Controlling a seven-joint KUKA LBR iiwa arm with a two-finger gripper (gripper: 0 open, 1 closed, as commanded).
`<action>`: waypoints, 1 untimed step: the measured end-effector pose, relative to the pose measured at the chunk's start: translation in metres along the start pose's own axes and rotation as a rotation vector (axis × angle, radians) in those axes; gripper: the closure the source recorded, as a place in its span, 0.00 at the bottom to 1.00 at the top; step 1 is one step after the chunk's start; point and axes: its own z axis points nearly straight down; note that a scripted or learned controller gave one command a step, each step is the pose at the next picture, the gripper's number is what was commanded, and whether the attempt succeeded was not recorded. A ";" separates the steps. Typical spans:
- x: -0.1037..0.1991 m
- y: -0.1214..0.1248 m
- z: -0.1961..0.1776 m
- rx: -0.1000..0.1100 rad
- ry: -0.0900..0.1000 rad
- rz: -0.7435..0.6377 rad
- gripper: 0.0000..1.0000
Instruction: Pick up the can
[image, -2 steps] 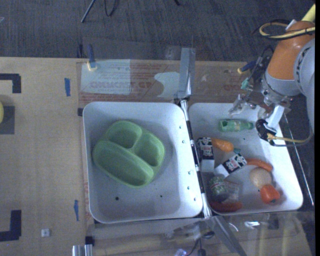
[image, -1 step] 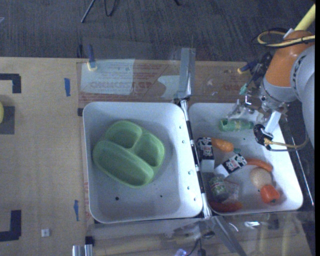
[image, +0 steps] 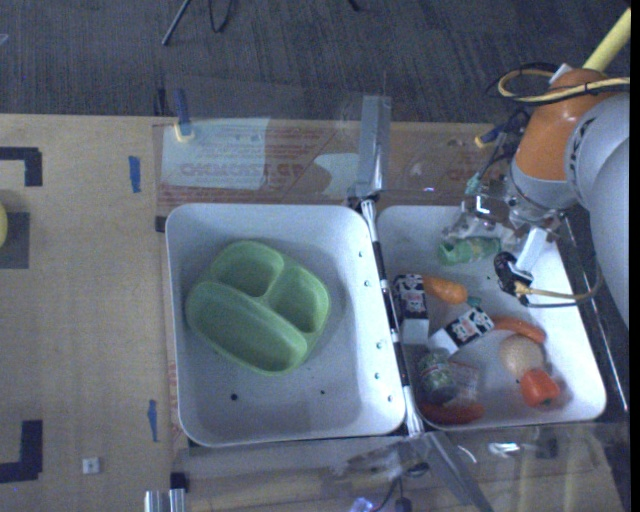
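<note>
Scanning from the left, we see a green divided plate (image: 258, 305) lying in the left bin (image: 200, 235). In the right bin (image: 590, 385), the can (image: 437, 372) lies near the front left corner, beside two small cartons (image: 410, 296), a carrot (image: 446, 290) and a red pepper (image: 540, 388). Above the bin's far side, the gripper (image: 492, 222) hangs over a green packet (image: 468, 249); we cannot tell its state.
</note>
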 end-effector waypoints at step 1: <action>-0.004 -0.033 0.016 0.026 0.001 -0.043 0.00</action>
